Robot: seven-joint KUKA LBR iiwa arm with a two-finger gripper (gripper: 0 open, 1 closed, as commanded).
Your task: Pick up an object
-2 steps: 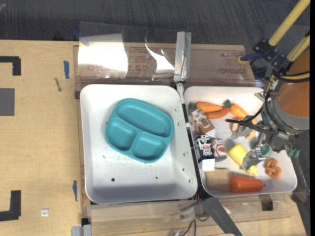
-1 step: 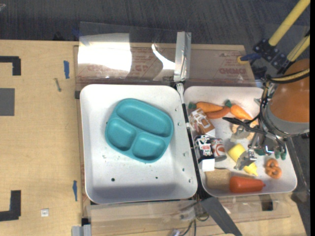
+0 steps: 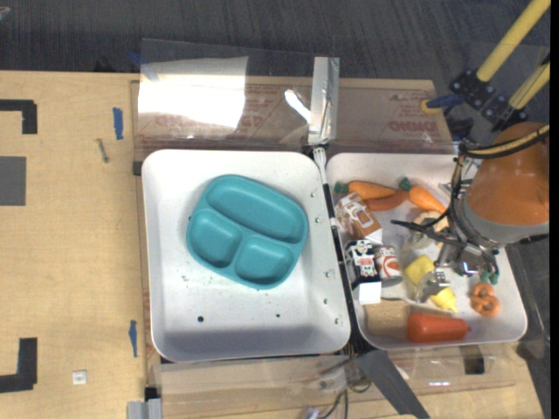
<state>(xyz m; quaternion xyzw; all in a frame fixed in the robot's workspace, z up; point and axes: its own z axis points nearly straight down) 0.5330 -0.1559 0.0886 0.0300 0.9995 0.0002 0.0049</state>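
The right bin (image 3: 515,326) holds several toy foods. Two carrots (image 3: 376,190) (image 3: 426,200) lie at its far side. A red pepper (image 3: 435,326) lies along the near wall beside a tan block (image 3: 384,319). Yellow pieces (image 3: 418,269) (image 3: 445,299) sit in the middle, and a small orange fruit (image 3: 483,298) sits at the right. Small printed boxes (image 3: 354,215) (image 3: 371,260) line the left wall. My gripper (image 3: 456,260) hangs low over the middle of this bin, just right of the yellow pieces, under the orange-banded wrist (image 3: 514,190). Nothing shows as lifted.
The left bin (image 3: 166,304) bears a teal divided plate (image 3: 247,230). A clear plastic guard (image 3: 323,103) stands behind both bins. Cables (image 3: 454,190) trail from the wrist over the right bin's far side. Yellow-handled tools (image 3: 515,33) stand at the back right.
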